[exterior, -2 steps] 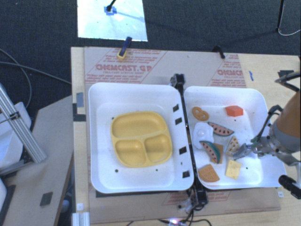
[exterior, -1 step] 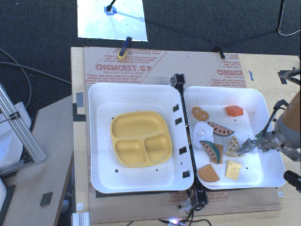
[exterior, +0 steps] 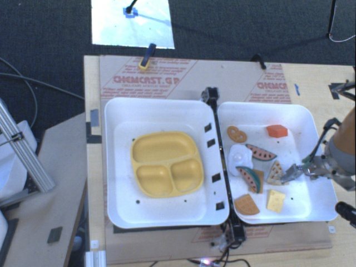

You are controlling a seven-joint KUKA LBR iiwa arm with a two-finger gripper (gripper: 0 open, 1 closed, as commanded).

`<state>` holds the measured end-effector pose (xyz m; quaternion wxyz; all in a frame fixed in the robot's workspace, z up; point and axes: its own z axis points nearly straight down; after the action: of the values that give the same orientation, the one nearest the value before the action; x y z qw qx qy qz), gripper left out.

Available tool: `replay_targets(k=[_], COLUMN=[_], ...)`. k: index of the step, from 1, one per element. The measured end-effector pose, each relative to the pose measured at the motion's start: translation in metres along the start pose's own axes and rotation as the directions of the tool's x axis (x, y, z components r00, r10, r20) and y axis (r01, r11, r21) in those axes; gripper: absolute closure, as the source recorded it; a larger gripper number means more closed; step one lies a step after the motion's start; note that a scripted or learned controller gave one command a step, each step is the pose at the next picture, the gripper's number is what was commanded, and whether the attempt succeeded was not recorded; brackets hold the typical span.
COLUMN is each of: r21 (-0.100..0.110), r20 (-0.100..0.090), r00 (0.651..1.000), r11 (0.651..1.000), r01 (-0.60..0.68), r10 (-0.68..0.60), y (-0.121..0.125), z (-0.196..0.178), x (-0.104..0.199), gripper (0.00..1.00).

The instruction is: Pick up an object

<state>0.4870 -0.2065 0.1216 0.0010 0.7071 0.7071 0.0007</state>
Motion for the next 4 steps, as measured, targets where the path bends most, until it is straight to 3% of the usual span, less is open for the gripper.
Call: replay_targets(k=[1, 2, 3, 4], r21=[-0.004, 0.004, -0.001, -0.001], r20=[0.002, -0.003, 0.0, 0.0], r00=[1.0, 1.0, 1.0, 1.0], r11=[1.0, 1.0, 1.0, 1.0], r01=[0.004, 0.006, 0.004, 0.004], r10=[-0.004, -0.006, -0.004, -0.004], y=[0.001, -0.001, 0.001, 0.001], z=[-0.049, 0.041, 0.027, 0.027], x=[0.0, 0.048, 0.045, 0.045], gripper=[0.0, 0.0, 1.0, 0.0])
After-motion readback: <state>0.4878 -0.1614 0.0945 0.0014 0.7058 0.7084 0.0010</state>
